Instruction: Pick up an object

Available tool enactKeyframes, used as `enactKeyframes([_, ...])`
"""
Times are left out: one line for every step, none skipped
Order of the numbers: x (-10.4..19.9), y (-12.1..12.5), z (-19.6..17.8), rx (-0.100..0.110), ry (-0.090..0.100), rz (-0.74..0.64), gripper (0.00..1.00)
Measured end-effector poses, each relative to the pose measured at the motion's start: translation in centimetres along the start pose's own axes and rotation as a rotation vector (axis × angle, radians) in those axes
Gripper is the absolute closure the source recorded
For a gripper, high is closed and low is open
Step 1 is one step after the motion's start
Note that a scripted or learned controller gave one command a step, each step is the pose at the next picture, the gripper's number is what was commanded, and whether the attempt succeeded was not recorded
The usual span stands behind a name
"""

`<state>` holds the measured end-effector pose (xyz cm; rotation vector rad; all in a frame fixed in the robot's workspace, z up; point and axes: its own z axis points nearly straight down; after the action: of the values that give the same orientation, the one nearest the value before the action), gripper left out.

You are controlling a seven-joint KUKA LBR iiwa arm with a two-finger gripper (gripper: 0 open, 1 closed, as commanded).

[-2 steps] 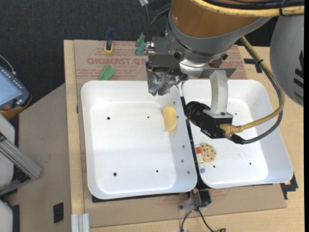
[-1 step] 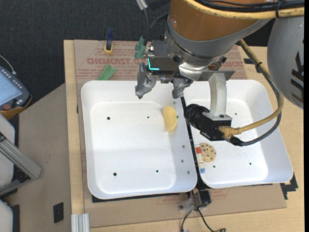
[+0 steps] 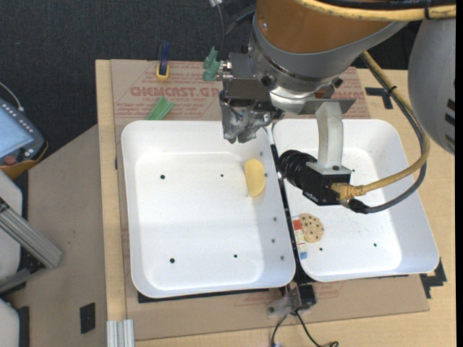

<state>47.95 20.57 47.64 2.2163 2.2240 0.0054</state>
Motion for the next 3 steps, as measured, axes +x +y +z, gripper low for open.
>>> enactKeyframes([0.0,0.0,0.1,0.002,-0.001,0.000,0.00])
enactKeyframes([0.1,0.0,-1.0,-0.002,0.000,-0.001,1.00])
enactKeyframes([0.1,0.0,-1.0,0.000,0.000,-0.001,0.00])
